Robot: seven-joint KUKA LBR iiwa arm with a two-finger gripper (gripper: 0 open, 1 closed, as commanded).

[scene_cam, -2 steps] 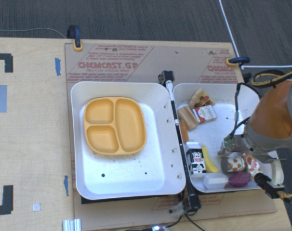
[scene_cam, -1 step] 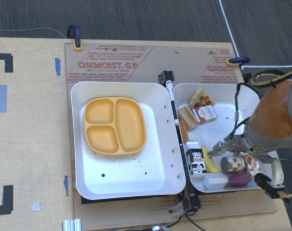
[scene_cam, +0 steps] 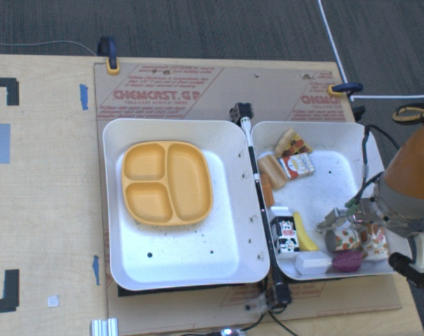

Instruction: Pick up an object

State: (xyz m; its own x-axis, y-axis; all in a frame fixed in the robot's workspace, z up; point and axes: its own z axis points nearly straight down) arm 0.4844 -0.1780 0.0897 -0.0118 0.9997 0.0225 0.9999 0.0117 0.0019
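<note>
In the camera view, the arm is reaching in from the right and its gripper (scene_cam: 346, 222) is hanging low over the near right part of the right bin (scene_cam: 331, 161), in among a cluster of small things. Whether the gripper is parted or closed I cannot tell, and nothing is plainly sitting in its grasp.

Just beneath and beside it a patterned cup (scene_cam: 345, 240) is lying on its side, with a purple fruit (scene_cam: 347, 261) touching it toward the bin's near edge and a white block (scene_cam: 311, 262) just left of that. Along the bin's left wall a cow-print carton (scene_cam: 287, 235) and a yellow banana (scene_cam: 304, 233) are resting side by side. Near the far left corner a hot dog bun (scene_cam: 271, 170) and a red-and-white packet (scene_cam: 297, 164) are lying together. The left bin (scene_cam: 121, 257) is carrying a yellow divided plate (scene_cam: 167, 183).

The step looks like the descent onto a target, probably the cup. The next move is likely calling for a firm close on a single item, then a straight lift clear of its neighbours.
</note>
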